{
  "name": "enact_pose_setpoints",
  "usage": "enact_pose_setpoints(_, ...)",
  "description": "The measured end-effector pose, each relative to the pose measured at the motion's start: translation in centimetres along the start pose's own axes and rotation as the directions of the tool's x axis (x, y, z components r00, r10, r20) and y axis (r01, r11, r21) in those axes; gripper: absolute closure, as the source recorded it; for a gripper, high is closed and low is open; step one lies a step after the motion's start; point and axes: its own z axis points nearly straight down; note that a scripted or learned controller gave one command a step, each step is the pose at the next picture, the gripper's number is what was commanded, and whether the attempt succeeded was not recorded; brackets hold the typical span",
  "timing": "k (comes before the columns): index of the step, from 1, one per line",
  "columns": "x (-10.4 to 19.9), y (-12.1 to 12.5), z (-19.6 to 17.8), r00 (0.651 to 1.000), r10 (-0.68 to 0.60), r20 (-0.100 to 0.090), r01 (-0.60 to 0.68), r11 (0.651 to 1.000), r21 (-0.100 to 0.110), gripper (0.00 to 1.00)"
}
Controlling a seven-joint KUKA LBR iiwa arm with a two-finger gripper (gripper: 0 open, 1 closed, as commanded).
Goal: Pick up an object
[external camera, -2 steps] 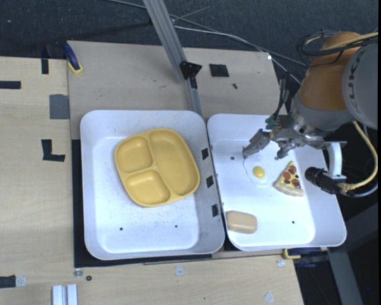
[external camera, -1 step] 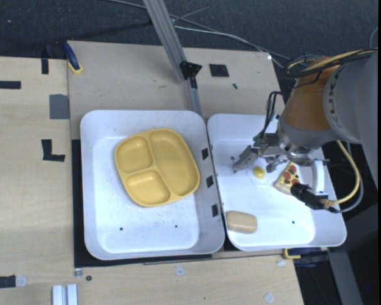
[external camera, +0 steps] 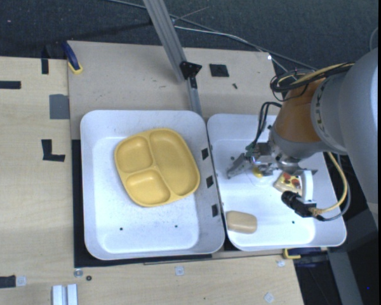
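Gripper [external camera: 241, 164] sits low in my right bin [external camera: 327, 237], fingers spread apart with nothing between them. I see a tan block [external camera: 241, 222] near the front wall, well apart from it; a yellow divided plate [external camera: 157, 166] lies in the left bin [external camera: 95, 234].

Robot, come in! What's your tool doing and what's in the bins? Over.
Tool low in right bin, holding nothing seen. Tan block near front wall, untouched. Yellow divided plate in left bin.

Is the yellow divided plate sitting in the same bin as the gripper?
No, the yellow divided plate lies in the left bin, while the gripper is over the right bin.
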Motion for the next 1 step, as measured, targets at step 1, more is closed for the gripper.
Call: enact_pose_setpoints(1, 0.02, 0.18, -1.31, 1.0, -0.001, -0.001, 0.001, 1.0, -0.003, 1.0)
